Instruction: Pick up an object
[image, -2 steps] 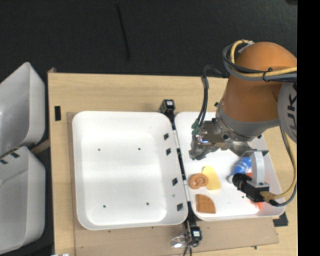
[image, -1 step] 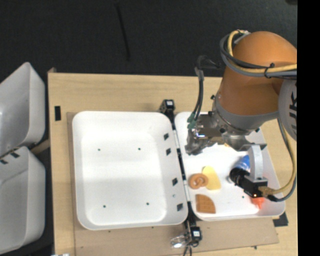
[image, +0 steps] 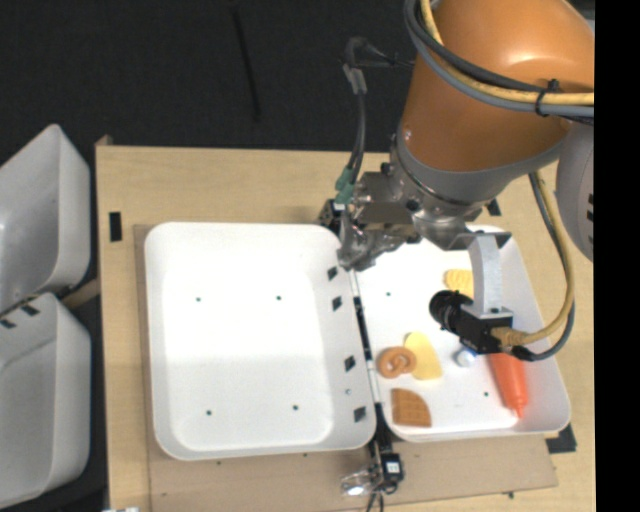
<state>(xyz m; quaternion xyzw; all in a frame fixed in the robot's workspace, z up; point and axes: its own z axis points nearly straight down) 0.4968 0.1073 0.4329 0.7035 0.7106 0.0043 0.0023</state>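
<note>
Two shallow white plastic bins side by side on a pale wooden bench (image: 120, 180), inner rims touching: one left bin (image: 240, 340), one right bin (image: 400, 295). Four small dark dots (image: 198, 298) on the left bin's floor, set out as a rectangle. One grey arm with an orange band (image: 490, 70), reaching in from the right and looming over the right bin's far side. One dark metal two-finger gripper (image: 353, 248), low at the right bin's far left corner, just beside the seam between the bins. Impossible to tell how wide open, or whether holding anything.

Five loose things in all, every one in the right bin, none seen touching the gripper:
- One long orange carrot-shaped cone (image: 509, 385) near the right wall, lying lengthwise along it.
- One small bright yellow piece (image: 457, 279) toward the far right, partly hidden by the robot.
- One pale yellow wedge (image: 424, 360) around mid-bin.
- One tan doughnut-shaped ring (image: 396, 363) touching the pale wedge's left side, close to the seam.
- One flat brown toast-like wedge (image: 410, 408) just nearer than the ring, by the near left corner.

Cone well apart from the ring and both wedges.

Off the bench's left side, two white rounded casings (image: 30, 200), one behind the other.
</note>
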